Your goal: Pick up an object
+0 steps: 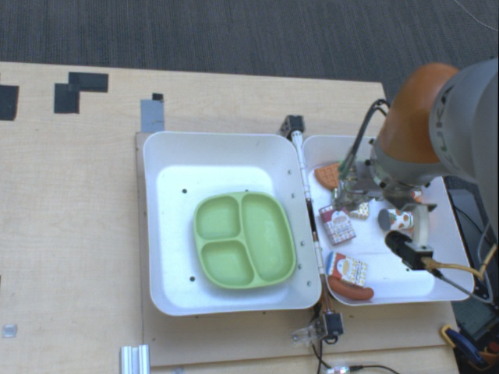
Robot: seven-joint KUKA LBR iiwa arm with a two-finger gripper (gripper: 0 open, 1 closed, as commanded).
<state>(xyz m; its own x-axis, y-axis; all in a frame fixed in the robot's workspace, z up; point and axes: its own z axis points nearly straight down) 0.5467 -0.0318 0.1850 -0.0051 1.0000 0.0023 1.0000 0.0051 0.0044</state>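
The gripper (348,199) hangs low in the right bin (448,283), just above a small red-and-white packet (338,227); whether it is spread or pinching anything, I cannot tell. A toy sausage (351,290) lies near the front wall; the left bin (168,209) holds a green divided plate (244,240).

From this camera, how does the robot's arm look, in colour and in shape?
The arm is thick and rounded, grey, with an orange band above the wrist. Thin dark cables loop beside the band, down to the metal pincer.
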